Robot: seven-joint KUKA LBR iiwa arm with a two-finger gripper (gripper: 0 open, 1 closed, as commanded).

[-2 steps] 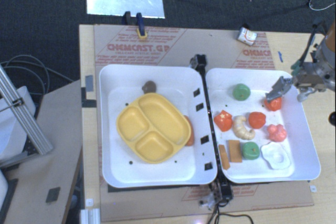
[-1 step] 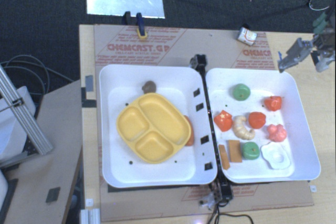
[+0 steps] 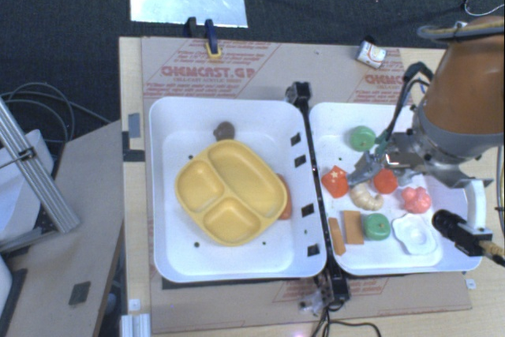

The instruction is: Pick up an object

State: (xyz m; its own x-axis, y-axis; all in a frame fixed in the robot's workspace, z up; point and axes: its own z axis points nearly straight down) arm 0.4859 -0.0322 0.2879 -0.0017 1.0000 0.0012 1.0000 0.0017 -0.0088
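At centre right of the frame, the gripper [image 3: 371, 167] hangs low over the right bin [image 3: 331, 118], its fingers spread and holding nothing, just above the croissant [image 3: 364, 196] between two red toys.

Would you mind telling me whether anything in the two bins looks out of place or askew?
The yellow divided tray sits skewed in the left bin, partly covering an orange item at its right edge. A brown piece lies alone above it.

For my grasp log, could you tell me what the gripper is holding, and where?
Cannot be told: the gripper sits low among the right white bin's toy foods, beside the round orange-red piece.
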